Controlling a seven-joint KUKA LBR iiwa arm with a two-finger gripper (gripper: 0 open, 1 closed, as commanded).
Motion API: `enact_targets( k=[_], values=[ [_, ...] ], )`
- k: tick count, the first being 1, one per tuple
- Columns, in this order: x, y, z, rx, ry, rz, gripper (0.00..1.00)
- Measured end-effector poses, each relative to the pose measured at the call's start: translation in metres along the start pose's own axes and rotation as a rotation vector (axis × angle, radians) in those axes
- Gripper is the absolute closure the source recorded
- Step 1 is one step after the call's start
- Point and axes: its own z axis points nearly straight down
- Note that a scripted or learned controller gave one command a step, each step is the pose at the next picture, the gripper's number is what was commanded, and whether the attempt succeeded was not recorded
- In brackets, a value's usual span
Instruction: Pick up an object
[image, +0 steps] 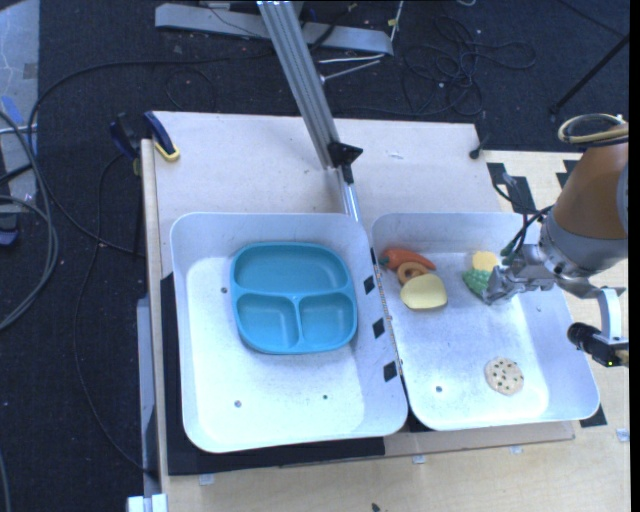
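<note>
Gripper (497, 288), finger state indiscernible, sits low in the right bin (560, 400), with the yellow-green toy (481, 271) touching its tip on the side away from the arm.

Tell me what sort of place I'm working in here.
Probably a robotics lab: two white bins on a bench, toy food like a cookie, loose cables across dark floor, and a metal camera pole.

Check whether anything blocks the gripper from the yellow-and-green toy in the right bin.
Nothing visible does. The gripper is right at the yellow-and-green toy; the pale yellow piece and cookie lie apart.
</note>
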Motion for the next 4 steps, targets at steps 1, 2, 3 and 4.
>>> enact_targets(
  k=[1,2,3,4],
  values=[
    [0.002,0.01,-0.06,-0.003,-0.001,-0.001,1.0],
    [0.001,0.011,-0.102,-0.001,0.0,-0.001,1.0],
    [0.052,0.003,-0.109,0.005,0.004,-0.005,1.0],
    [0.094,-0.007,-0.102,0.007,0.003,-0.004,1.0]
  ],
)
